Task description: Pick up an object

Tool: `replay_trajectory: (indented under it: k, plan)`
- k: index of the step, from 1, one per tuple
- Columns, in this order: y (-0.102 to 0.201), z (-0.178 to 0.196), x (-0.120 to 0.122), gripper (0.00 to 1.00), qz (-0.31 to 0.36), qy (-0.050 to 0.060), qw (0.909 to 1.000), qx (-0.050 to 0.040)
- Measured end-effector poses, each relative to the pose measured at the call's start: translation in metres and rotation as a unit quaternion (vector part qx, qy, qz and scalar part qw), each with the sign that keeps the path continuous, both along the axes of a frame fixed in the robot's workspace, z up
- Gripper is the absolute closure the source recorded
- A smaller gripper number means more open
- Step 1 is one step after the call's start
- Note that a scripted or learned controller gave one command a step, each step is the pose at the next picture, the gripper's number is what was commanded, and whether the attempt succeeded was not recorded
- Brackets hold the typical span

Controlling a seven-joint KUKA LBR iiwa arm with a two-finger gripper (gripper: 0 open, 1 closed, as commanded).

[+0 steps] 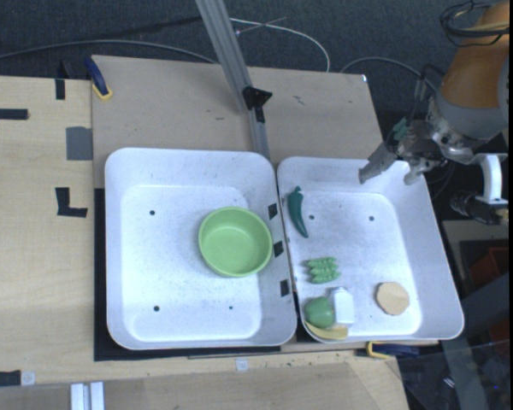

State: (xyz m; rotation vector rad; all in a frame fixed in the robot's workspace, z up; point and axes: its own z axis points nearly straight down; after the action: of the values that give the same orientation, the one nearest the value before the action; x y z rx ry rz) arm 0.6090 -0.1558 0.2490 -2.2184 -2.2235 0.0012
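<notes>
My gripper (392, 167) hangs over the far right corner of the right bin (427, 229), with two grey fingers apart and nothing between them. Below it in that bin lie a dark green pepper (297, 211) near the left wall, a light green pea pod (323, 269) in the middle, and a tan round piece (392, 298) at the near right. A green ball (320, 312), a small white block (342, 305) and a yellow piece (329, 332) crowd the near left corner. A green bowl (234, 242) sits in the left bin (137, 229).
A grey pole (227, 49) slants across the bench behind the bins, ending at a black clamp (256, 99). Cables (308, 41) trail over the dark floor at the back. The arm's orange band (479, 67) stands at the right edge.
</notes>
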Motion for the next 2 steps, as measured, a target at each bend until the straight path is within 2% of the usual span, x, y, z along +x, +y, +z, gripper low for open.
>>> replay_trajectory:
  k: [1, 2]
  plan:
    - [0.000, 0.000, 0.000, 0.00, 0.000, 0.000, 1.0000, 0.0000]
    - [0.003, -0.052, -0.011, 0.00, -0.001, 0.003, 1.0000, 0.0001]
